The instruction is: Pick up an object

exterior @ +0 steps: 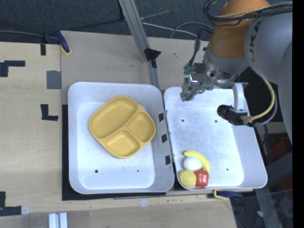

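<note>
In the right bin (237,141) a small heap of toy food lies at the front left corner: a yellow banana (199,158), a white egg-like ball (192,164), a yellow round piece (187,177) and a red piece (202,178). My gripper (189,92) hangs over the far left corner of that bin, well apart from the heap. I see nothing between its fingers.
The left bin (78,127) holds a yellow divided plate (122,126). A grey metal post (137,30) slants across the back of the bench. A black cable fitting (228,113) juts out over the right bin. Tan bench surface (28,141) extends to the left.
</note>
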`<state>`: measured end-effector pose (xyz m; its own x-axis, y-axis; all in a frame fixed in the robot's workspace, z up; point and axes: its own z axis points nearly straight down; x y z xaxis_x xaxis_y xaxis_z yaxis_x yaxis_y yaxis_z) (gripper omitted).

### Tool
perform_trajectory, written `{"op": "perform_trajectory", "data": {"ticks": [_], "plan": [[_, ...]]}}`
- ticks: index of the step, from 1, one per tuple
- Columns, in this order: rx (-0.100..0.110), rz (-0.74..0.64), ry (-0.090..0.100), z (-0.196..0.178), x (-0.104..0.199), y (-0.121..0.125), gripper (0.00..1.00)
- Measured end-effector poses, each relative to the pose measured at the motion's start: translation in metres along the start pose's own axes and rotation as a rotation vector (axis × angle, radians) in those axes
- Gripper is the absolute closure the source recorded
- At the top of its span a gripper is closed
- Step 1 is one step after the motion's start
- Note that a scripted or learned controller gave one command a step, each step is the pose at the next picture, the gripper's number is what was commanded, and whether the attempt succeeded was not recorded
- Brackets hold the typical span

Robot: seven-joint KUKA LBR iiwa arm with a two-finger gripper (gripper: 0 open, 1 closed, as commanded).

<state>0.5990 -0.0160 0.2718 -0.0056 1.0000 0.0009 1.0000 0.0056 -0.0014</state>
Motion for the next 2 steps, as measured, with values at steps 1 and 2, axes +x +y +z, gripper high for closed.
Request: {"op": "perform_trajectory", "data": {"ticks": [1, 2], "plan": [[0.002, 0.0, -0.001, 0.02, 0.054, 0.006, 1.0], [0.001, -0.002, 0.001, 0.019, 0.105, 0.002, 1.0]]}}
